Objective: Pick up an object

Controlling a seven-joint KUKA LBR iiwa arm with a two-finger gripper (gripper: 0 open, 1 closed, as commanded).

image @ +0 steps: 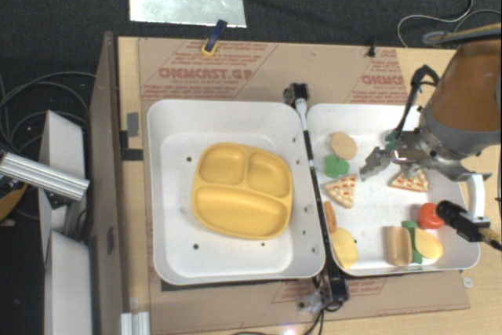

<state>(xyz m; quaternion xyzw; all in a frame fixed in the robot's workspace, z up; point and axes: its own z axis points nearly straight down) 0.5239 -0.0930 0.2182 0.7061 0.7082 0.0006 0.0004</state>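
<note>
**Approach stage: gripper low over right bin, nothing held**

The nearest candidate, a pizza slice [409, 182], lies flat on the floor of the right bin [369, 251], just beside the gripper [392, 158] on its arm side. A second slice [342, 191] lies near, toward the yellow tray [243, 191]. The fingers look spread, with nothing between them. Judged step: positioning before the grasp. Next move calls for centring over the slice, descending, then closing.
</note>
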